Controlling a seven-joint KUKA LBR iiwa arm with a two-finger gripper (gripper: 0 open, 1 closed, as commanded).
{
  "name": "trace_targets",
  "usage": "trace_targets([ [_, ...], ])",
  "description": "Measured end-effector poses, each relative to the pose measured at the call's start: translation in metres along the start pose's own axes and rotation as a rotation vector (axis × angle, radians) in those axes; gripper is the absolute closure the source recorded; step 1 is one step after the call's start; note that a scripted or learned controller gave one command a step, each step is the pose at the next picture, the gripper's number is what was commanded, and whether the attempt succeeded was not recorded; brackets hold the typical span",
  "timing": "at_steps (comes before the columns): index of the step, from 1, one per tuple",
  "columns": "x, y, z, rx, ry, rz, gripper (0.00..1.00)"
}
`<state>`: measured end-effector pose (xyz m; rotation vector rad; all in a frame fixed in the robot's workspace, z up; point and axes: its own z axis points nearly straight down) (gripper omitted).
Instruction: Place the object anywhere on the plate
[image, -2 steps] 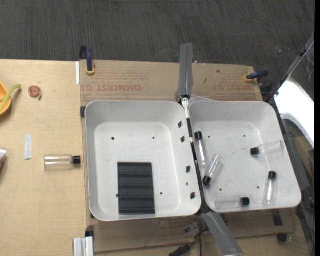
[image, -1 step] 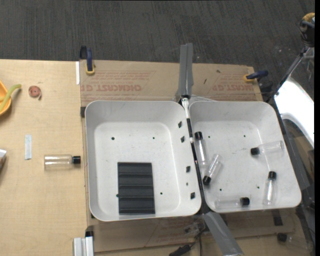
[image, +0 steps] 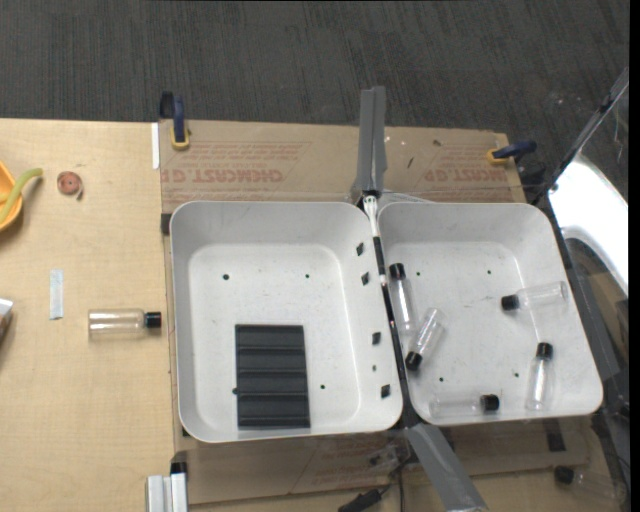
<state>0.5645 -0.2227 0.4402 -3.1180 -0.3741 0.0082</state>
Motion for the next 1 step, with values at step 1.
trace_targets([
  [1,0.0768,-0.03,0.0005,-0.001,0.001,0.038,0.0],
])
